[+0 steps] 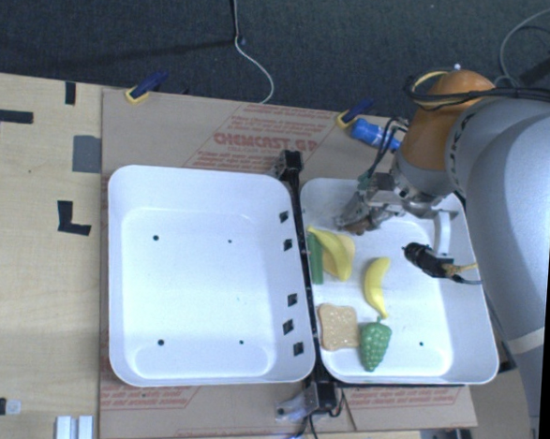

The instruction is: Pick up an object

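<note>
So far we judge nothing picked: our gripper [358, 220] hangs low over the far part of the right bin [453, 362], just beyond the corn [334, 254], and nothing shows between its fingers. Whether the claw is spread or pressed together we cannot tell; it is too small and blurred. The corn, banana [376, 285], bread [338, 326] and green fruit [374, 346] all lie on the bin floor. Closing on one and lifting remain. The left bin [126, 194] sits alongside.
</note>
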